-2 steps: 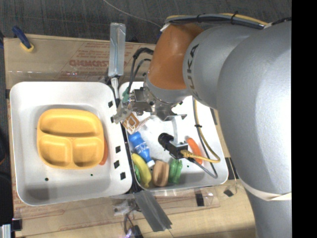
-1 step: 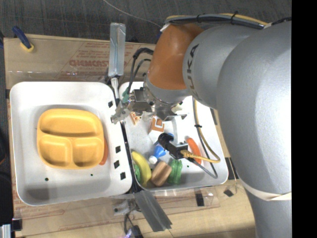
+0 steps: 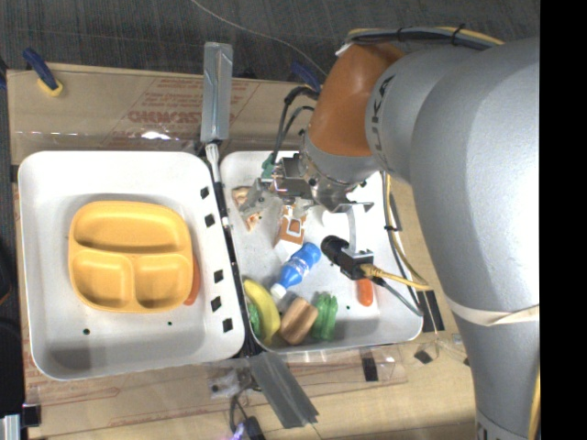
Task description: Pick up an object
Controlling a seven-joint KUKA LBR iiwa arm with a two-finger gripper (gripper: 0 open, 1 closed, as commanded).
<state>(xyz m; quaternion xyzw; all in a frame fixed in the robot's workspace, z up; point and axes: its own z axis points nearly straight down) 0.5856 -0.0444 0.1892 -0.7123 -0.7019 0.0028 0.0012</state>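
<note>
Pincer point(image 3: 295, 183) low in right bin point(image 3: 396, 324), upper end, over small orange-white carton point(image 3: 290, 228); you cannot tell its opening or any hold. Carton likely light, crushable: take across flat sides, gently

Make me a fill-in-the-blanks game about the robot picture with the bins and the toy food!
1. The yellow tray with compartments lies in the ____ bin of the view.
2. The banana is coloured ____.
3. The little bottle in the right bin has a ____ body.
4. The band above the arm's wrist is coloured ____.

Missing words: left; yellow; blue; orange
</note>
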